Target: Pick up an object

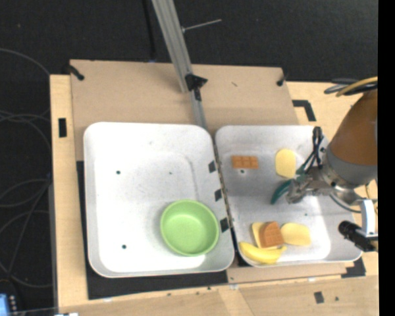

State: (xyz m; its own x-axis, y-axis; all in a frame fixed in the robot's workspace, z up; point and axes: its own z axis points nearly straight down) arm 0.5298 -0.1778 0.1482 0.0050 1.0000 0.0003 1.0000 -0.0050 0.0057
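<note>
The tool (283, 193) hangs low over the right bin (250, 137), among the toy foods (276, 237). Whether it is open or grips anything cannot be told. Nothing looks lifted yet, so the pick seems undone.

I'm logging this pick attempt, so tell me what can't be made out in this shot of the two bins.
- End effector, camera view: too small and dark to read how it is set.
- Brown item in the right bin: overlapped by yellow pieces, identity unclear.
- Arm: cut off by the right edge.
- Orange block: too small to identify.
</note>
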